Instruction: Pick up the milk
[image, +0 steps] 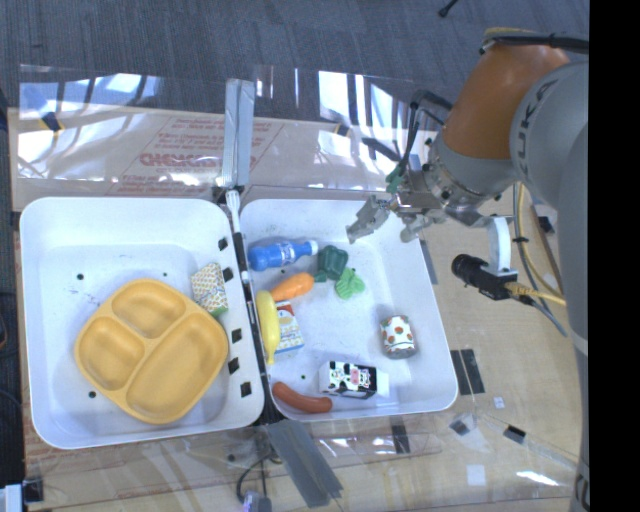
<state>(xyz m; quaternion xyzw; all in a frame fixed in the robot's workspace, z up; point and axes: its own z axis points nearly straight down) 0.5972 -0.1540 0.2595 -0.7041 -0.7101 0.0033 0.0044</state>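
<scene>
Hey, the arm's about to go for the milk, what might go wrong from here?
The milk carton lies on its side close to the sausage, so a descent could nudge or catch the sausage instead. It also sits near the right bin's front wall, leaving little finger room. The gripper hovers at the far side, above the green vegetable.

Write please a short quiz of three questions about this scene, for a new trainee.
1. True or false: the milk carton lies in the left bin.
2. What lies closest to the milk? A) sausage B) blue bottle C) yellow tray
3. Fill in: the gripper hovers over the right bin's ____ edge.

Key: 1 false; 2 A; 3 far.
</scene>
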